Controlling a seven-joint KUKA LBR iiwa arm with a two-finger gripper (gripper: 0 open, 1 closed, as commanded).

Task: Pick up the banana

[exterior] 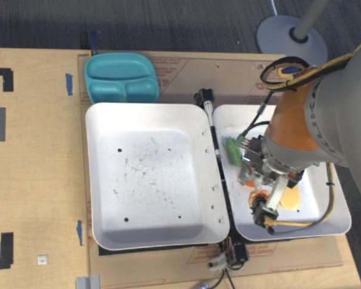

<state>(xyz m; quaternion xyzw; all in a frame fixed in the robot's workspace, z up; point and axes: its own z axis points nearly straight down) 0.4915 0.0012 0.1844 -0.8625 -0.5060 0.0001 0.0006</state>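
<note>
Over the right bin [240, 118] of two, the gripper [253, 174] hovers, whether spread or closed I cannot tell; one green item [233, 150] and one yellow piece [292, 199], perhaps the banana, lie there; tan worktop [36, 161], grey carpet [138, 11].

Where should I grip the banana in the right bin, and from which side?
Only a yellow patch of the banana shows, lying flat on the right bin floor by the arm; its ends are hidden. Probably grip across its narrow width near the middle, coming straight down from above. Which way its length runs I cannot tell.
</note>
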